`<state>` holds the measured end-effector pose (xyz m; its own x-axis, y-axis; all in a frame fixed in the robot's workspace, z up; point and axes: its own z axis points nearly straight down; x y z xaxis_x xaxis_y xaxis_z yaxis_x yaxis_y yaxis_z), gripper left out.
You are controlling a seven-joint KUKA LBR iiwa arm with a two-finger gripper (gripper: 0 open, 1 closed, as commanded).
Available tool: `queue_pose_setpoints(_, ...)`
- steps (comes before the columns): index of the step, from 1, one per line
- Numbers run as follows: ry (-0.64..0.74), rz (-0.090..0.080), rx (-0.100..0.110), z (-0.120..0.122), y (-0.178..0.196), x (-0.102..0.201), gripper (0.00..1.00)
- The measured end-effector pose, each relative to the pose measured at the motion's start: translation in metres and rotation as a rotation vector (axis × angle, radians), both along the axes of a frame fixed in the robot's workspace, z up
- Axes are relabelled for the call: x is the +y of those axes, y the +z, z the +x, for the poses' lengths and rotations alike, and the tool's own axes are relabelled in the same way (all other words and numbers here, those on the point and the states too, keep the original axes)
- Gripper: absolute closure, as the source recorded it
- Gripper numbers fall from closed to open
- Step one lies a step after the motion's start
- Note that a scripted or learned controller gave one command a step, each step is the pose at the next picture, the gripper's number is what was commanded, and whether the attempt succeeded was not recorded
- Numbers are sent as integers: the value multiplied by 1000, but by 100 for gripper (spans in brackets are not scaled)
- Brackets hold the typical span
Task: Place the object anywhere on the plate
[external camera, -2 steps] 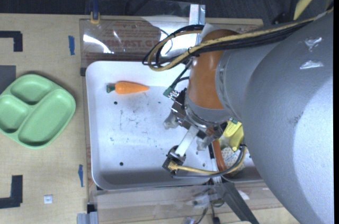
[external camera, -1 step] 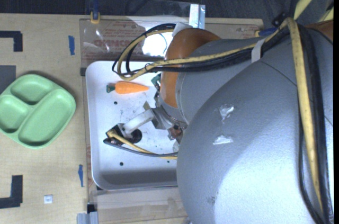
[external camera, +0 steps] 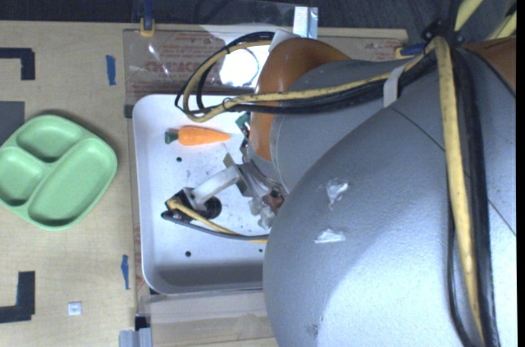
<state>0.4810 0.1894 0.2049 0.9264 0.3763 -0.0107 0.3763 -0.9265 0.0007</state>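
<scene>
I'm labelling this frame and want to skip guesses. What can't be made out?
Camera view:
- white bin: its right side is hidden under the arm.
- green plate: its left rim is cut off by the frame edge.
- small white speck, lower left: too small to identify.

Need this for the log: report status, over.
Claw low in white bin, apart from carrot. Carrot lying in bin, not on green plate. Arm hides bin's right side.

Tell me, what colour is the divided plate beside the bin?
Pale green; the divided plate shows best in the camera view.
</scene>
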Motion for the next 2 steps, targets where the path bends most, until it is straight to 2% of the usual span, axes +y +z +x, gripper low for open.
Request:
queue_pose_setpoints(1, -64, 0, -9, 44, 121, 13, 100)
queue_pose_setpoints(2, -63, 0, -8, 44, 121, 13, 0)
